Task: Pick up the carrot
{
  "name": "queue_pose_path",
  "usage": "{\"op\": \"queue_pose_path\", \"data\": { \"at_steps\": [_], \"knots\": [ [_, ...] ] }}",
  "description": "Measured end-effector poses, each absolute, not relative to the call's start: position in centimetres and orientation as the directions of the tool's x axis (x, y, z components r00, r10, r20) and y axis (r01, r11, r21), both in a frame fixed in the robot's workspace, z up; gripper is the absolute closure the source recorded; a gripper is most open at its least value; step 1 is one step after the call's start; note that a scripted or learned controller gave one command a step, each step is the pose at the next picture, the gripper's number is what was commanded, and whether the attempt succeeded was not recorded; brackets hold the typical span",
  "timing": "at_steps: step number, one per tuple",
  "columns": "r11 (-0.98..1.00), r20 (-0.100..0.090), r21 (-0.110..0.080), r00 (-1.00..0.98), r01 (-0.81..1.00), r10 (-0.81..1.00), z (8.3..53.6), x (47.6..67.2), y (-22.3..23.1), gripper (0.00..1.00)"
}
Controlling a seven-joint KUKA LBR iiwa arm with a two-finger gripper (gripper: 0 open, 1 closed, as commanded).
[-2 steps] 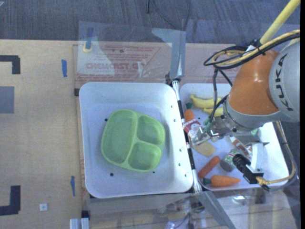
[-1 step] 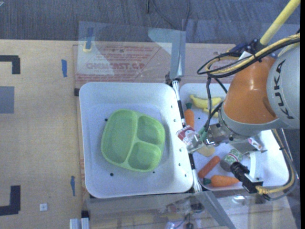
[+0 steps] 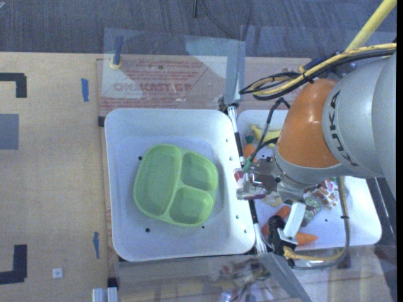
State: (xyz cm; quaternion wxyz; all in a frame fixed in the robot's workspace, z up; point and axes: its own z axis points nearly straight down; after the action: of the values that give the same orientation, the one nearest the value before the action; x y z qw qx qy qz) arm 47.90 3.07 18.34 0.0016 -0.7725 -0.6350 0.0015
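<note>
Orange wrist band (image 3: 308,128) topmost; my claw (image 3: 252,186) at nine o'clock rim of right bin (image 3: 360,222), seeking carrot (image 3: 306,237) at five o'clock; grip: cannot tell.

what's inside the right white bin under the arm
In the shallow white right bin, an orange carrot lies near the lower edge, a red-and-white patterned item above it, and small yellow and orange pieces at the upper left. The grey-and-orange arm covers the middle, hiding whatever lies there.

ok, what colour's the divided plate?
The plate is light green, plain in the camera view.
</note>
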Motion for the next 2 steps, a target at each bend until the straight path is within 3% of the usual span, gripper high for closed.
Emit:
{"op": "queue_pose_path", "data": {
  "at_steps": [2],
  "knots": [
    [-0.661, -0.004, -0.003, 0.661, 0.751, 0.751, 18.33, 47.83, 4.81, 1.00]
  ]
}}
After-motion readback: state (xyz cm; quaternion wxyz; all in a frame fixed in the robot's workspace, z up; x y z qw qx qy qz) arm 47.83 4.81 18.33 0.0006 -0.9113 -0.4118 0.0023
